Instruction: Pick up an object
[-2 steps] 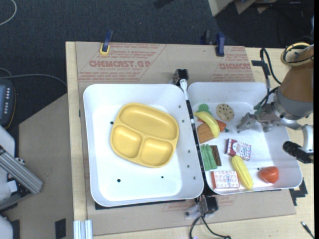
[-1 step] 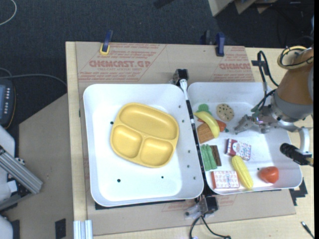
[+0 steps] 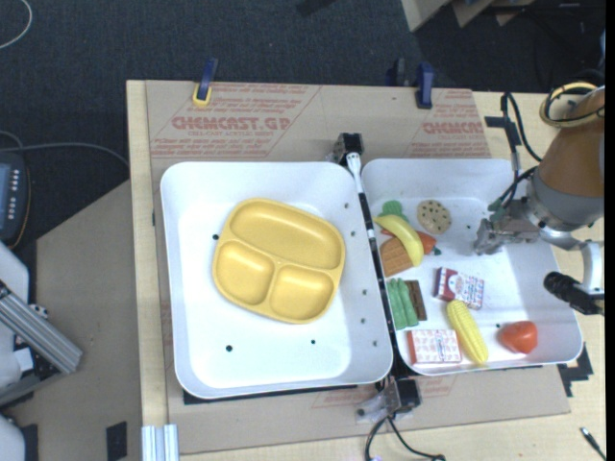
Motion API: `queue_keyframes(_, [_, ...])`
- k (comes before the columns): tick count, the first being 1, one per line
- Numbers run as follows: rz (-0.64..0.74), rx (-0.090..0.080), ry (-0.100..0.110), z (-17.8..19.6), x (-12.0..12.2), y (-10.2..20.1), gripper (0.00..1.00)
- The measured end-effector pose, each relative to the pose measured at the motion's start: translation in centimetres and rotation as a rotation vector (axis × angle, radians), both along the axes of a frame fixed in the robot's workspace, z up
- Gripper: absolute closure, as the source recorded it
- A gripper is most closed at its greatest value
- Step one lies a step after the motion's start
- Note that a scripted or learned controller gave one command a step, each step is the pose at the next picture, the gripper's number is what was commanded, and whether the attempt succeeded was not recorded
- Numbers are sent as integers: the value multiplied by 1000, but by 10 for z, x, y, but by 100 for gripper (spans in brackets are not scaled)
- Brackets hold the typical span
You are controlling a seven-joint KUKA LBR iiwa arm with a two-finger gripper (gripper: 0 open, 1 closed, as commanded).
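- The left bin [image 3: 183, 257] holds a yellow divided plate [image 3: 279, 259] lying flat near its middle; it is too broad for a two-finger grasp and is best left alone
- At the left side of the right bin [image 3: 548, 353], a yellow banana [image 3: 404, 236] lies across an orange wedge-shaped piece [image 3: 394, 256], with a small green piece [image 3: 392, 207] just above them; these touch one another, so a descent here risks nudging a neighbour
- Below them a green strip and a brown bar [image 3: 406, 302] lie side by side and touching, poor targets for the same reason
- A round cookie [image 3: 433, 216] lies near the bin's top, apart from the rest but flat and low, hard to get fingers under
- The small red and white box [image 3: 457, 286], the corn cob [image 3: 466, 330] and the larger red and white carton [image 3: 434, 346] crowd the lower middle; the corn touches both
- The red tomato [image 3: 519, 336] sits alone near the lower right corner, so I judge it the cleanest pick: come straight down, centred, fingers spanning its width
- The gripper [image 3: 492, 234] hangs above bare bin floor at the upper right, near no object; whether its fingers are apart or together I cannot tell, and nothing is visibly held
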State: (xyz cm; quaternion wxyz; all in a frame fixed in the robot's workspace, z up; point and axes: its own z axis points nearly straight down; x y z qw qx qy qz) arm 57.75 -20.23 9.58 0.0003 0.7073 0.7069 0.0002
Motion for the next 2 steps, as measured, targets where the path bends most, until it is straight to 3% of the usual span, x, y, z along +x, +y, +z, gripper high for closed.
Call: queue_keyframes(2, [2,-3,-6,127,5,1,100])
